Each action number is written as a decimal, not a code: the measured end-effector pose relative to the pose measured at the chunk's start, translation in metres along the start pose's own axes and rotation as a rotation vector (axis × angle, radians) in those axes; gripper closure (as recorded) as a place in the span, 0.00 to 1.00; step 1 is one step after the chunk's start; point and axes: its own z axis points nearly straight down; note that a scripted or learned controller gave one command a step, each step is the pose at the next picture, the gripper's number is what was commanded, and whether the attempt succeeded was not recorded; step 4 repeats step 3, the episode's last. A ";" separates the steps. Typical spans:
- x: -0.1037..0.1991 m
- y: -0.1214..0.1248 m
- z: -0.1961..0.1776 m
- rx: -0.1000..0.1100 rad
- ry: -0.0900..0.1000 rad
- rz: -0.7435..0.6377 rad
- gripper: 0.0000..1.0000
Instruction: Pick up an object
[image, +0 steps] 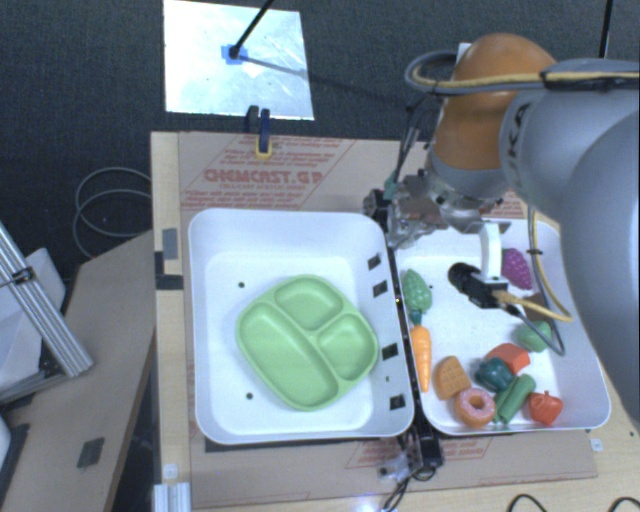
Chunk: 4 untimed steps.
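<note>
Your gripper (408, 228), released or clenched you can't tell, hangs beside the bin wall (392, 265); descending may strike it and miss the green toy (416, 293) just beyond.

Arm (590, 150) partly beyond top and right edges

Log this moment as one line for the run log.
arm: over right bin, far-left corner | right bin: carrot, donut, grapes | left bin: plate | held: nothing seen
</note>
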 end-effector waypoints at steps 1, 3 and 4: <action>0.038 0.028 0.014 0.000 -0.001 0.002 1.00; 0.043 0.026 0.013 0.003 -0.002 0.008 1.00; 0.043 0.026 0.013 0.003 -0.002 0.008 1.00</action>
